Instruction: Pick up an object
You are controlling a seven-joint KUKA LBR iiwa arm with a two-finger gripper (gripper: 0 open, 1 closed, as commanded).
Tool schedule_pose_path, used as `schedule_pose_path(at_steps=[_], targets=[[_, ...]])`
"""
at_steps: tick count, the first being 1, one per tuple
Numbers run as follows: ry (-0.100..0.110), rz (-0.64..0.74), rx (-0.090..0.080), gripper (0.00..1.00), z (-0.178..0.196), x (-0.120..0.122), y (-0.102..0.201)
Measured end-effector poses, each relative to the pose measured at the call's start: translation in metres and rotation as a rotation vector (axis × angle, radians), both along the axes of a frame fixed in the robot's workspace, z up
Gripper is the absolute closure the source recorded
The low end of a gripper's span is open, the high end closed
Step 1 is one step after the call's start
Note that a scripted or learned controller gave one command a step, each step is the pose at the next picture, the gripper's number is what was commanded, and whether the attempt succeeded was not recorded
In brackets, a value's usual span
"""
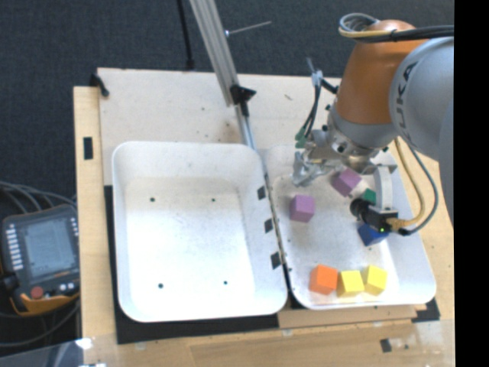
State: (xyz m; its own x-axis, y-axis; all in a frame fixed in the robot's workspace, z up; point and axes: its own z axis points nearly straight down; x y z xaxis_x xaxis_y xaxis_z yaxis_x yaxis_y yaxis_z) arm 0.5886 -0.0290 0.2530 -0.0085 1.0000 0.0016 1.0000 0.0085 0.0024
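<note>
orange block (323, 279), 2 yellow blocks (351, 283)

From here I can't make out the gripper (306, 168): it blurs against the white bin (416, 281). The arm (397, 75) runs off the frame's right edge and covers the bin's far corner. The wrist partly hides a purple block (346, 181) and a blue block (372, 235).

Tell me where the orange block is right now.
The orange block sits in the right bin, near its front edge, at the left end of a row with two yellow blocks.
</note>
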Motion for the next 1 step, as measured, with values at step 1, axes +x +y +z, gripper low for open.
schedule_pose_path(at_steps=[1], targets=[[0.002, -0.001, -0.001, 1.00, -0.0136, 0.0099, 0.0583]])
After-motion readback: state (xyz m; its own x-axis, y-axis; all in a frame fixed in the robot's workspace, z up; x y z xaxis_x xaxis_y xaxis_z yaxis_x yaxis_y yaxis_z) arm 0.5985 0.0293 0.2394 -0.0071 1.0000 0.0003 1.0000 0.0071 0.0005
